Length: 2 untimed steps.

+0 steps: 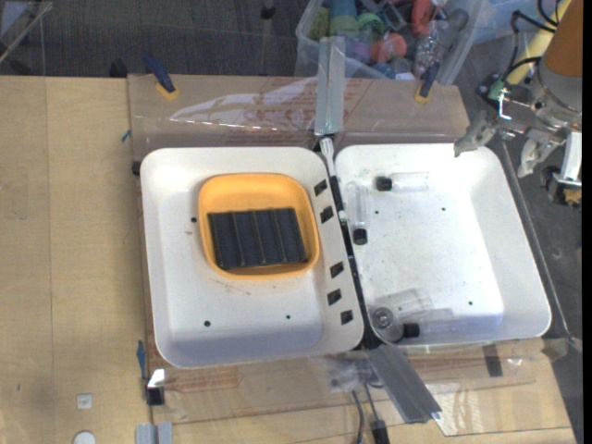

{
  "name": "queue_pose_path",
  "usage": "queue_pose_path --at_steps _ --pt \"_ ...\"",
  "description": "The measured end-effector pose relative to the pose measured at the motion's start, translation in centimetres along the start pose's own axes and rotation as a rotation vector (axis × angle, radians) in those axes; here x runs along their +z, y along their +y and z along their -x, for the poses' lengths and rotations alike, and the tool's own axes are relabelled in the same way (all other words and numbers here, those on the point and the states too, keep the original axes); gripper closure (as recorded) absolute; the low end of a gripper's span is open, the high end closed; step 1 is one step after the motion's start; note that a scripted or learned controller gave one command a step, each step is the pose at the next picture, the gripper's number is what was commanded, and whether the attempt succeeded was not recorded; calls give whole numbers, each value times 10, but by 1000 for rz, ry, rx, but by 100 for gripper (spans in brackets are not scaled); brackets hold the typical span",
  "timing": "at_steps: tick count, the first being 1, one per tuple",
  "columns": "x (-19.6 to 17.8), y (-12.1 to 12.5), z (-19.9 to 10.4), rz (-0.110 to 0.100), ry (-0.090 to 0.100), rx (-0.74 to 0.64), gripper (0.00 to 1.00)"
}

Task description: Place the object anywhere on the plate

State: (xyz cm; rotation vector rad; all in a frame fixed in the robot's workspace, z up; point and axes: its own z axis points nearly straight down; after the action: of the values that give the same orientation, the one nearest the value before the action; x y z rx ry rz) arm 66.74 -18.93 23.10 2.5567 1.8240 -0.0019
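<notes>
While arm (562, 44) hovers past right bin (481, 248).

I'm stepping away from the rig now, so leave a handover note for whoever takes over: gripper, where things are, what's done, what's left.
Gripper: raised by the right bin's far right corner, holding nothing that I can see; jaw state unclear.
Black ridged object: flat on the orange plate in the left bin.
Done: object looks placed on the plate.
Left: probably nothing; just confirm it.
</notes>
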Motion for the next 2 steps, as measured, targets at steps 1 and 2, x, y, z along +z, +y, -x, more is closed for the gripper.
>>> queue_pose_path --at_steps 1,2 --pt "-2 -1 -4 -1 1 -119 0" --pt "-6 0 -2 2 0 -156 0"
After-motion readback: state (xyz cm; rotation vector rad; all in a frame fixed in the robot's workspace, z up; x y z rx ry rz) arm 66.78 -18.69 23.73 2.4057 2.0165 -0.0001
